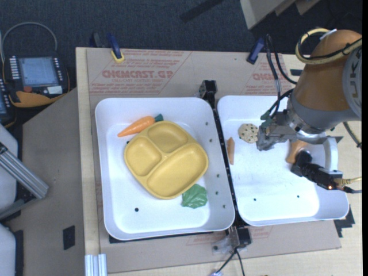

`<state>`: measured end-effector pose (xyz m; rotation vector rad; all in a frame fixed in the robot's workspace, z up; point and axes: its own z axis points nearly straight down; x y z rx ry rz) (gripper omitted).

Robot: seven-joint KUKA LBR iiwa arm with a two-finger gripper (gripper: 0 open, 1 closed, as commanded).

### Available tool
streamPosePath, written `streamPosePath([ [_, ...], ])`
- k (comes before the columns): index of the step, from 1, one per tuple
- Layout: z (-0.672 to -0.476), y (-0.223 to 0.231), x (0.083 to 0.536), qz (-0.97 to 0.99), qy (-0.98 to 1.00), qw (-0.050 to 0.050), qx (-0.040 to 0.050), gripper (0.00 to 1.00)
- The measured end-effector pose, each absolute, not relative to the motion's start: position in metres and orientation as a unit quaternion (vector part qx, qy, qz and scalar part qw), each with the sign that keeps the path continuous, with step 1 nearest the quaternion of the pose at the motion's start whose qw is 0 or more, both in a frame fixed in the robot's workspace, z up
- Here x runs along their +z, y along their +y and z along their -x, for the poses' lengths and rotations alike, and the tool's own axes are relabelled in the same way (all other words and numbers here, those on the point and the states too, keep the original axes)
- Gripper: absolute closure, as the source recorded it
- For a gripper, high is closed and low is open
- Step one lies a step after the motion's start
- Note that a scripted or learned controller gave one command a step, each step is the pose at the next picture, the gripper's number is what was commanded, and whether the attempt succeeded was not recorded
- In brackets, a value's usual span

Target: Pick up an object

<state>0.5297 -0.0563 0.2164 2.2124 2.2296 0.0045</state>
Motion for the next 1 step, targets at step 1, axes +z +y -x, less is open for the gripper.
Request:
streamPosePath([
  [1,-0.5451,-0.0054,0.2284,-0.707,0.708,0.001,0.0007,1.00],
])
